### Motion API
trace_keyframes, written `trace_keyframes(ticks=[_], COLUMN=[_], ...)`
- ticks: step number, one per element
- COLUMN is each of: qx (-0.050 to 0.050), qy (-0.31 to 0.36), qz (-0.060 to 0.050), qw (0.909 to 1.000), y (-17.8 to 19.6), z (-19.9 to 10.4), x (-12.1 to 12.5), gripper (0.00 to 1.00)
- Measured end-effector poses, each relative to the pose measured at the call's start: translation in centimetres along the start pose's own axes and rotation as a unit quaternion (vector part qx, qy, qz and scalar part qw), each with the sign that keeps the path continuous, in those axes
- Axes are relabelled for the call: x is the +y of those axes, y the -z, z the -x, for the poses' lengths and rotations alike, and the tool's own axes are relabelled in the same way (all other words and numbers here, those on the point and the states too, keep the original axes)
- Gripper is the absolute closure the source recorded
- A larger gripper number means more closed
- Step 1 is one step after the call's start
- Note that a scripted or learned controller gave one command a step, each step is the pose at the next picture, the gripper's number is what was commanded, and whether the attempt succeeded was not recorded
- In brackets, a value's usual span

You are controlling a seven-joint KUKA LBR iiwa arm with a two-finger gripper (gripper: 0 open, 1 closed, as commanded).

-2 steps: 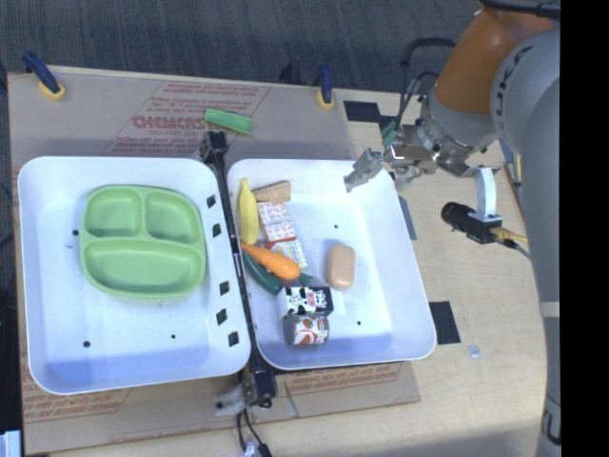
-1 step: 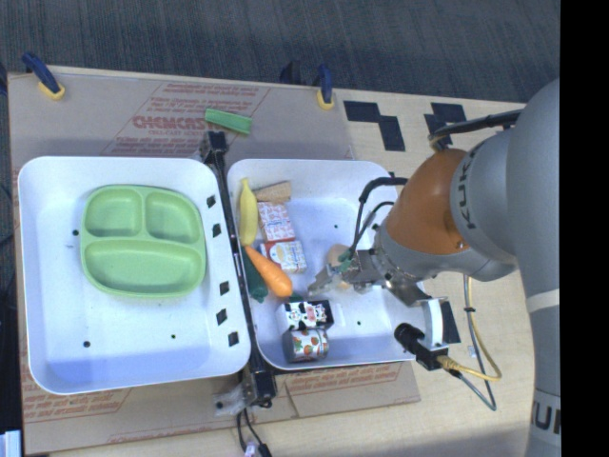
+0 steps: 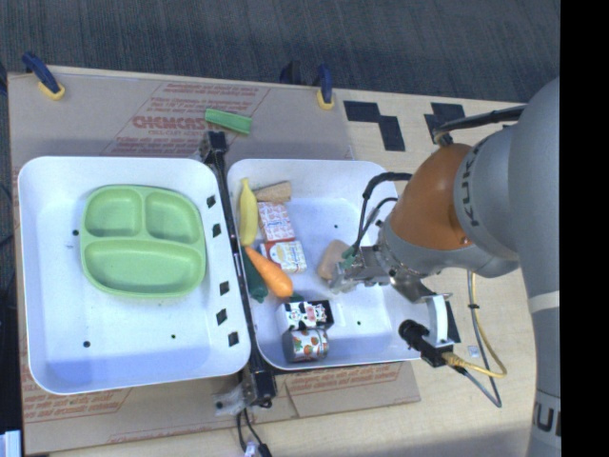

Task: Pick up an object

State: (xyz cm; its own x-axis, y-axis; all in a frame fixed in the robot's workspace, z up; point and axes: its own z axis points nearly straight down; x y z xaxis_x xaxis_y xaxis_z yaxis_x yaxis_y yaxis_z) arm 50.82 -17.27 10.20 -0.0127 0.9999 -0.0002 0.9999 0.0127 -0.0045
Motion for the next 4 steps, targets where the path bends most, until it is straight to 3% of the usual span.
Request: trace_keyframes(ticks=[1,2,4], qx=[-0.001,-0.001,0.0], qy=[-0.004,-0.004,-0.004], qz=[0.003,0.003,0.003], qw=[1.0,1.0,1.0], y=[13.6,14.5,14.3], z=[1.5,3.8,3.8], x=[-3.2,-3.2,-3.2], gripper=[1.0,1.0,1.0])
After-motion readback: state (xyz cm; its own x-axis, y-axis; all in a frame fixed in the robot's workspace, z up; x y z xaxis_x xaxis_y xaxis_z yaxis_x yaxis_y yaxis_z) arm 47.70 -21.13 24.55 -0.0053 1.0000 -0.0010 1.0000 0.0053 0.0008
